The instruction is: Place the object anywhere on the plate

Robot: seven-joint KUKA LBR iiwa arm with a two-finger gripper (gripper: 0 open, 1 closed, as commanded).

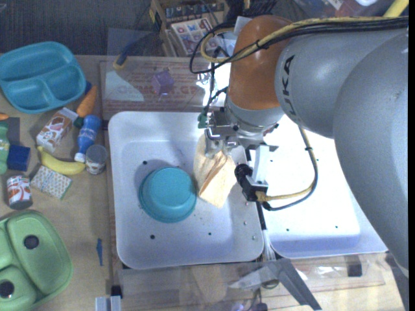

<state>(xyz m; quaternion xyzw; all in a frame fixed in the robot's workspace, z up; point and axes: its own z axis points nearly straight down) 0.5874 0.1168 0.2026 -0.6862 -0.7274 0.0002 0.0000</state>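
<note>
A round blue plate (167, 193) lies in the left white bin (130, 238), left of its middle. Just right of the plate hangs a tan, bread-like slice (215, 179), tilted, with its lower edge close to the plate's right rim. My gripper (217, 148) is directly above the slice, and the slice's top end runs up between its fingers, so the gripper is shut on it. The orange-banded wrist covers the bin's far right corner.
The right white bin (324, 225) lies under the arm. Left of the bins on the bench are a banana (61, 164), a blue bottle (85, 135), a small can (96, 157), a blue divided tray (42, 76) and a green tray (29, 258).
</note>
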